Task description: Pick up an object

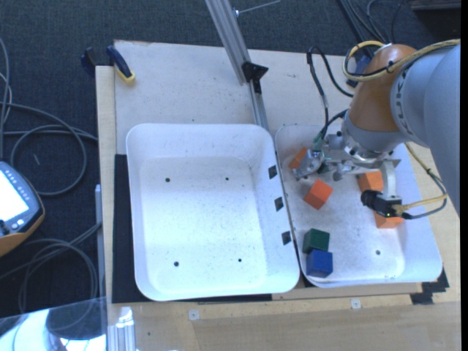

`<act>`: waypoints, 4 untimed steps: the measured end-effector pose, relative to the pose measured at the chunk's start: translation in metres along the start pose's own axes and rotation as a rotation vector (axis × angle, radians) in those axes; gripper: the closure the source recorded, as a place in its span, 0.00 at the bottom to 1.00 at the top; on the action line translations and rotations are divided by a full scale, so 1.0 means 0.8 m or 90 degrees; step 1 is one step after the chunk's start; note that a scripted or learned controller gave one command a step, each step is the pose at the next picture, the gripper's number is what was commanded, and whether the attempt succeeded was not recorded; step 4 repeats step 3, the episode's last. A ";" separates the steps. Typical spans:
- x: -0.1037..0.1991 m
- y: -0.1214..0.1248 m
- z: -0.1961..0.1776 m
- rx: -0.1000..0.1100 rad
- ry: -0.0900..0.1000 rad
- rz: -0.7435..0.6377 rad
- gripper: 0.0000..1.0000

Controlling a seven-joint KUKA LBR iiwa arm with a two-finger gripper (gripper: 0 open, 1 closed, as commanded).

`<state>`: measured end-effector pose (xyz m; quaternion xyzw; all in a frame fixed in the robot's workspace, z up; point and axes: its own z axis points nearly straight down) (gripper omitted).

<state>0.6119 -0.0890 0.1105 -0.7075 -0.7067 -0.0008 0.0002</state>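
My gripper (327, 161) hangs low over the back part of the right bin (380, 265), at the end of the grey arm with the orange band (376, 86). An orange cube (318, 194) lies just in front of it, apart from it. A small orange piece (298, 159) sits right at its left side. Two more orange blocks (371, 181) (389, 219) lie to the right, partly hidden by the wrist and a cable. A green block (316, 238) and a blue block (319, 262) rest near the bin's front left corner.
The left bin (146, 148) stands beside the right one, their rims touching. A metal rail (232, 35) slants down to the bins' shared back corner. A blue-and-yellow tool (121, 63) lies at the bench's back left. Cables trail off the wrist.
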 end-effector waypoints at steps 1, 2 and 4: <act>0.000 -0.079 0.015 0.006 0.001 0.001 0.00; -0.011 0.025 0.012 -0.004 -0.002 -0.003 0.00; 0.007 -0.048 0.014 0.005 0.001 0.000 0.00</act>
